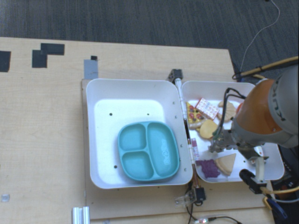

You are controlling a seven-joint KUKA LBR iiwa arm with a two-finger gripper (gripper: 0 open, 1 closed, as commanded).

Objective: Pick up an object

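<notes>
Where two bins (93, 125) sit, one teal tray (148, 150).

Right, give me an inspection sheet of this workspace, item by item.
Surface: light wooden bench bearing two white bins side by side.
Job's things: right bin holds a purple piece, a tan wedge, a yellow round piece and a red-and-white packet.
Clutter: left bin holds a teal divided plate; black tape patches on the bench.
Grippers: gripper low over the right bin; arm hides its tips.
Cables: thin cable across the floor; wires at the bench's front edge.
Surroundings: dark carpet.
</notes>
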